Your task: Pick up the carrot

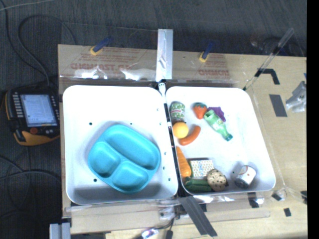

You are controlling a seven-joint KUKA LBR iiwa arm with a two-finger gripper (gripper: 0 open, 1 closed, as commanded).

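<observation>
Looking for the carrot (183,165), we find it in the lower left of the right bin (259,133), lying lengthwise along the wall that divides the two bins. Our guess is that it slid against that wall, which leaves little room on one side for a grasp. A patterned box (201,167) sits just beside it on the right, and a dark green vegetable (196,185) lies at its lower end.

We cannot tell how far open the end effector is, nor whether it has hold of anything.

Above the carrot we count one yellow ball-like fruit (180,129) touching one orange-red curved piece (191,135); either could be mistaken for the target. Higher up are one can (177,111), one red fruit with a green top (199,110), one purple item (217,112) and one green bottle (219,125). Toward the lower right are one brown round item (216,179) and one white and grey object (245,176).

The left bin (75,113) holds one blue divided tray (124,157), with three compartments. Two bins in all stand on the table (294,148).
</observation>
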